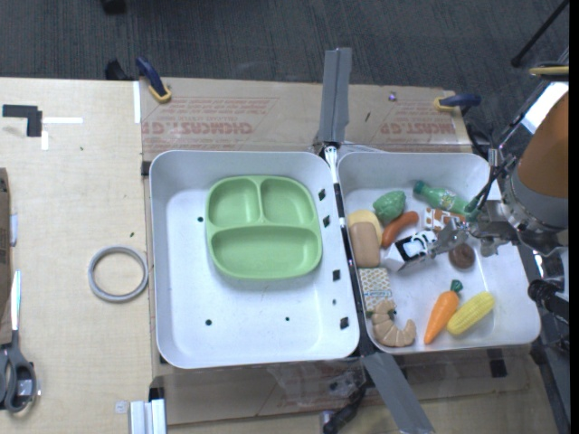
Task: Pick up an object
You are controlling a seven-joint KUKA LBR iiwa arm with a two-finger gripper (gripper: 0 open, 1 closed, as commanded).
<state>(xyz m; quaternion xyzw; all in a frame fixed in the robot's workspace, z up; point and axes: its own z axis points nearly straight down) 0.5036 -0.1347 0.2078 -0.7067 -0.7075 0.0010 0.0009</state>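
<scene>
Camera view — cardboard-topped bench (72, 179), dark carpet (271, 16)

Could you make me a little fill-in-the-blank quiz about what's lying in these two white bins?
1. The green divided plate lies in the ___ bin.
2. The toy carrot lies right beside the yellow ___.
3. The grey tape ring lies on the bench, ___ of both bins.
4. The divided plate has ___ compartments.

Missing words: left; corn; left; three

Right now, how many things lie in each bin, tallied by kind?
Left bin:
green divided plate: 1

Right bin:
carrots: 2
corn cob: 1
green bottle: 1
broccoli-like green piece: 1
bread-like pieces: 2
waffle-like square: 1
black-and-white item: 1
brown round item: 1

Total: 11
</scene>
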